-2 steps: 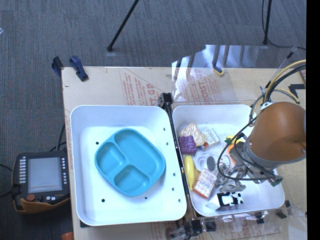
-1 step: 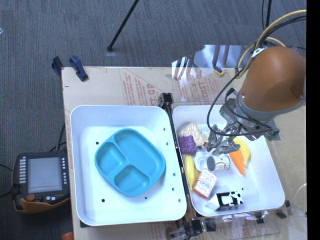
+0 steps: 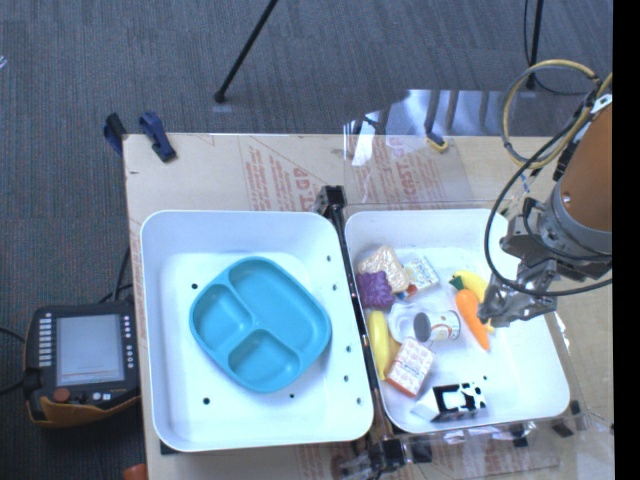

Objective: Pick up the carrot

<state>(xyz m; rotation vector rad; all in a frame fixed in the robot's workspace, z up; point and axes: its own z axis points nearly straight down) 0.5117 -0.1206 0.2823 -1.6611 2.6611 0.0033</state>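
Observation:
The carrot (image 3: 472, 323), orange with a small green top, lies in the right bin (image 3: 545, 393) near its right side, pointing toward the front. My gripper (image 3: 508, 309) hangs just to the carrot's right, its left fingertip close to the carrot's middle. It is open and nothing sits between its fingers. The grey arm with its orange band comes in from the right edge.
Crowded around the carrot are a yellow fruit (image 3: 470, 284), a small can (image 3: 436, 326), a yellow piece (image 3: 378, 338), a purple item (image 3: 375, 290), snack packets (image 3: 385, 263), an orange-white box (image 3: 410, 366) and a black-white item (image 3: 460, 398). The left bin (image 3: 165, 408) holds a blue divided plate (image 3: 260, 323).

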